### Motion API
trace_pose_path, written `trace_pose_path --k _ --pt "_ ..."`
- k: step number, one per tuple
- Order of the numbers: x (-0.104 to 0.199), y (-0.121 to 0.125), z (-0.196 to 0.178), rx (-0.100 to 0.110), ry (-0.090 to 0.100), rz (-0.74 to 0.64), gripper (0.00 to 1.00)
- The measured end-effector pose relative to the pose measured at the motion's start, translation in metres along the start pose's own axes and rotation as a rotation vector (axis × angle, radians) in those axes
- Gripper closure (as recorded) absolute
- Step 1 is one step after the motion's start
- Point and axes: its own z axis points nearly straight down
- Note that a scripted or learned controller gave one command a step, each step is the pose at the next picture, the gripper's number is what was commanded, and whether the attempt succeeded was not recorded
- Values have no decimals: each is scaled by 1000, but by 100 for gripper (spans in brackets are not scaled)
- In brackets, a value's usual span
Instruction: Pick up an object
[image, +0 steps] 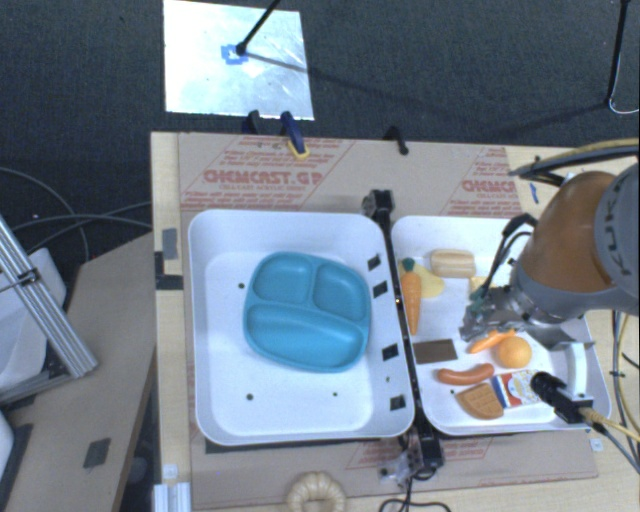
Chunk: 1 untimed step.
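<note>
Hovering low over the right bin (500, 228), the hand (484, 322) is seen at the right of the frame, just left of the orange-banded wrist. Whether it is spread or closed cannot be told: its tip is a dark, blurred cluster, and nothing is clearly seen held by it.

Directly beneath and slightly to the lower right of the hand, a small orange piece (486, 343) is found, apparently touching or all but touching the tip; its long axis runs from lower left to upper right. An orange ball (513, 352) lies just beside it to the right. These two are judged the nearest candidates for a pick, so the coming move would turn on a short descent rather than any sideways travel.

Further out, a sausage (464, 376) is laid below, a brown square (434, 351) to the left, and a carrot (411, 299) upright along the bin's left wall. A bread roll (452, 263) is set towards the top, and a brown wedge (480, 402) near the bottom edge.

In the left bin (215, 330), a blue divided plate (307, 310) is placed, well apart from the hand. Both bins are carried by the worktop (330, 165).
</note>
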Motion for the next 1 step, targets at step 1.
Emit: trace_pose_path --k 1 --pt "-10 6 -55 -3 -1 0 100"
